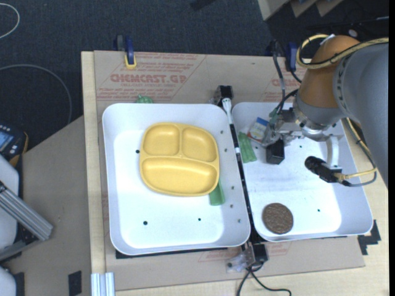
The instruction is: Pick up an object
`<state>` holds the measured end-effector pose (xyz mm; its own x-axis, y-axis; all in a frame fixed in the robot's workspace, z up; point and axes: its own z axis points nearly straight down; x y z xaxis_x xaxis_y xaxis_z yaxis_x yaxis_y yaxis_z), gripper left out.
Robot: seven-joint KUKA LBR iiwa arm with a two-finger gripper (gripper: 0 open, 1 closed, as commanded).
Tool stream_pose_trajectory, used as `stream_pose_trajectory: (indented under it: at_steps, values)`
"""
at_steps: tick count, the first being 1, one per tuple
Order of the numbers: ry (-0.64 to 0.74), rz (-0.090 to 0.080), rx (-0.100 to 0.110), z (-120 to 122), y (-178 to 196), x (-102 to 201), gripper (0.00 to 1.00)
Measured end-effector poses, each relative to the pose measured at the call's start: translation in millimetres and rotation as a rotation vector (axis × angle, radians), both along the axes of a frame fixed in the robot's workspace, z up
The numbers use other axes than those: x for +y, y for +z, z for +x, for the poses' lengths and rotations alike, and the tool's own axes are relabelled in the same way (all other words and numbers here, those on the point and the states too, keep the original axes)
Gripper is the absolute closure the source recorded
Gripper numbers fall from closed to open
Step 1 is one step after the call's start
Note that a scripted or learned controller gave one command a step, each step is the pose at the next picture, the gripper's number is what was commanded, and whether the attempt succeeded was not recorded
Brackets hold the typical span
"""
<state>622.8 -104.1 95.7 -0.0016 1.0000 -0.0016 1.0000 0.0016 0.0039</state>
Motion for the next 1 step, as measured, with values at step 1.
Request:
stream_pose_trajectory:
  at_steps: [1]
  values:
    - [0.008,0.004,-0.006,-2.7,95.6,99.6,1.00]
